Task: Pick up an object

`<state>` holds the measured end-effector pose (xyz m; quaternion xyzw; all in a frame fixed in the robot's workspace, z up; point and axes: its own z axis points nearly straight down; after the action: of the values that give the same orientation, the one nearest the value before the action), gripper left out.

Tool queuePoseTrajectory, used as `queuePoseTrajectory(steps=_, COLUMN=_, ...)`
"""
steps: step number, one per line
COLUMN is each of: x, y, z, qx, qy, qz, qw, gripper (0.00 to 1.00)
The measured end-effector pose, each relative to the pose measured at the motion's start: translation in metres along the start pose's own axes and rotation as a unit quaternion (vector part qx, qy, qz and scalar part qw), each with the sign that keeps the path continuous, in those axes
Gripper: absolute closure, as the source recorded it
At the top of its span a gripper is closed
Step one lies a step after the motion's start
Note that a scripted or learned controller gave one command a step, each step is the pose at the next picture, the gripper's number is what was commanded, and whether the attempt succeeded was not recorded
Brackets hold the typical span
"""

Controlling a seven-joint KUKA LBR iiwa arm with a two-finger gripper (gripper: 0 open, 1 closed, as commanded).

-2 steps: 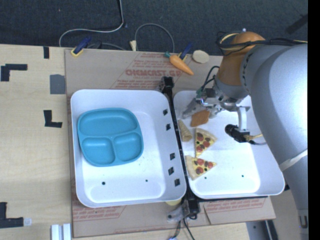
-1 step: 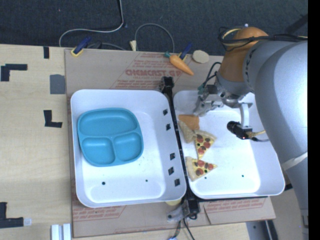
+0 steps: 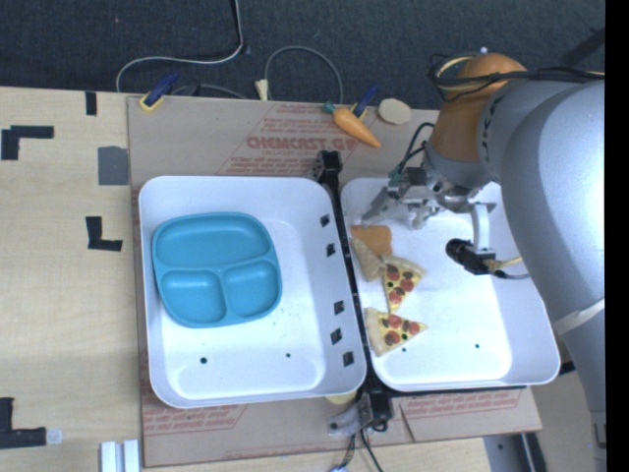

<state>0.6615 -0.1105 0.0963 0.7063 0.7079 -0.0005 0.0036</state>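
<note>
In the right bin, three food pieces lie near its left wall: a tan bread slice, a pizza slice just below it, and a second pizza slice nearer the front. My gripper hangs over the bin's back left part, just above and to the right of the bread slice. Nothing shows in its grasp. The grey arm with its orange band reaches in from the right and hides the bin's back right corner.
A blue three-compartment plate lies in the left bin. A toy carrot and a small beige piece lie on the cardboard behind the bins. A black divider runs between the bins.
</note>
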Motion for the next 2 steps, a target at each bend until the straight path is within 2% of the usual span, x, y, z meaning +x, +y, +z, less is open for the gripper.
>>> queuePoseTrajectory(steps=2, x=0.01, y=-0.082, z=0.008, qx=-0.003, qy=-0.001, qz=0.002, qw=1.0, gripper=0.0)
